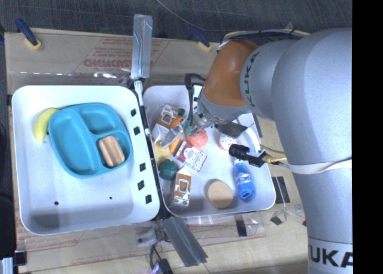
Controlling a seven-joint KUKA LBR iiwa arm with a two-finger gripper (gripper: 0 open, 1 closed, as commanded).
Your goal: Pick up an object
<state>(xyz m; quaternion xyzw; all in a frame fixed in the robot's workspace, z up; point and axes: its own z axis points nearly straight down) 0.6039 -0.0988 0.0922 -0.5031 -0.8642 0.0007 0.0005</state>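
Observation:
My gripper (pixel 192 124) reaches down into the right bin (pixel 263 198), under the orange band of the arm (pixel 230 81). Its tip sits over the clutter near a red round object (pixel 198 139) and a small printed carton (pixel 169 117). The arm's bulk hides the fingers. Other objects in this bin are a blue bottle (pixel 243 183), a tan round disc (pixel 219 194), a brown-and-white carton (pixel 182 188), a patterned packet (pixel 194 157) and a dark green piece (pixel 168 169).
The left bin (pixel 72 207) holds a blue divided plate (pixel 81 141) with a tan bread-like piece (pixel 111 151) on it and a yellow banana (pixel 42 124) beside it. A metal divider (pixel 142 45) runs between the bins. The grey arm covers the right side.

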